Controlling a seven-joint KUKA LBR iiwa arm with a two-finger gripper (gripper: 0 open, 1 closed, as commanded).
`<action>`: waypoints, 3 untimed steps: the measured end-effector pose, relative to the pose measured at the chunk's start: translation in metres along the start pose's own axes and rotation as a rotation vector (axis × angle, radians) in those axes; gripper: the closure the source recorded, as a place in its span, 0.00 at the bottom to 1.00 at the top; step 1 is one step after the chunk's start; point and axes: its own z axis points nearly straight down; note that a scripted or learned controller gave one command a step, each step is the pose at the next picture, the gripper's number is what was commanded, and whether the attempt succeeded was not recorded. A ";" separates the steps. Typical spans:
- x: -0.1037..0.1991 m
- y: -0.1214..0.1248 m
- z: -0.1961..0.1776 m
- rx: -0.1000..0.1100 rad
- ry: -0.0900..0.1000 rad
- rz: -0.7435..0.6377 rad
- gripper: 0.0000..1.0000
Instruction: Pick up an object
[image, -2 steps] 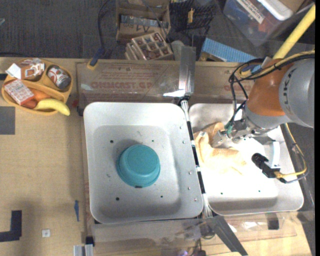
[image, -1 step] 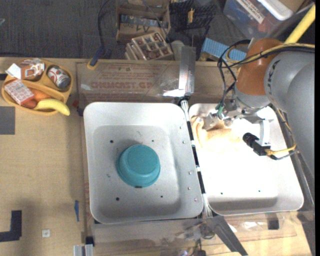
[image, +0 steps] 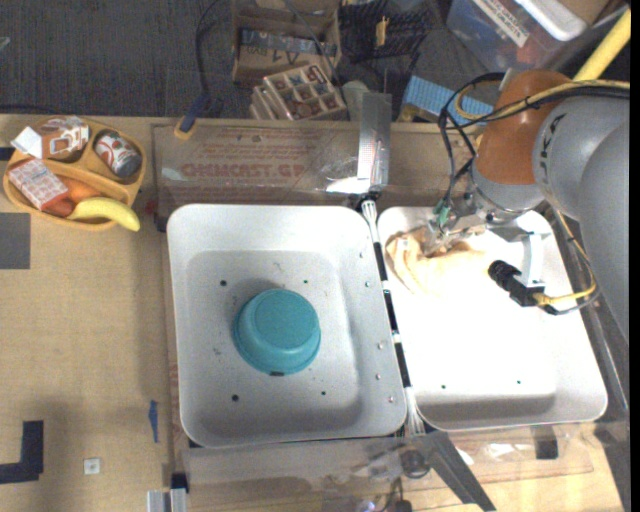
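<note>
The left white bin (image: 200, 400) holds a teal bowl (image: 278, 331), turned upside down and sitting near the middle of the bin floor, apart from all four walls. Just beside it, the right white bin (image: 520, 390) has a bare near half; its contents lie toward the far left corner. There a pale tan, floppy object (image: 412, 262), perhaps a cloth or a peel, rests against the far wall, close to the divider between the bins. The gripper (image: 447, 226) is down at the far edge of this bin, directly over the tan object's far end and apparently touching it; whether its fingers are parted or closed is too blurred to tell. The grey arm (image: 585, 150) with its orange band reaches in from the right, cables trailing over the bin. On the table (image: 80, 330), farther off at the left, a yellow tray (image: 25, 195) carries a banana (image: 108, 211) and small packaged foods.
</note>
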 end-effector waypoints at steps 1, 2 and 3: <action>0.000 0.000 0.000 0.000 0.000 0.000 0.00; -0.001 0.001 -0.011 -0.004 -0.003 0.000 1.00; -0.001 0.001 -0.011 -0.004 -0.003 0.000 0.00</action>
